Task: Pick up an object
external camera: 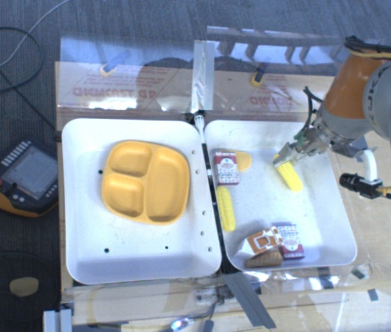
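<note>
Currently gripper point(293, 152) sits low in right bin point(334, 206), fingers clamped on the upper end of a yellow corn point(289, 175), which trails down-left beneath it onto the floor.

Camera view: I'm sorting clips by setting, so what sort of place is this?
Probably a robotics lab test bench, not a kitchen: two white bins hold toy food such as a corn cob and a yellow divided plate, and a teach pendant lies on the carpeted floor.
</note>
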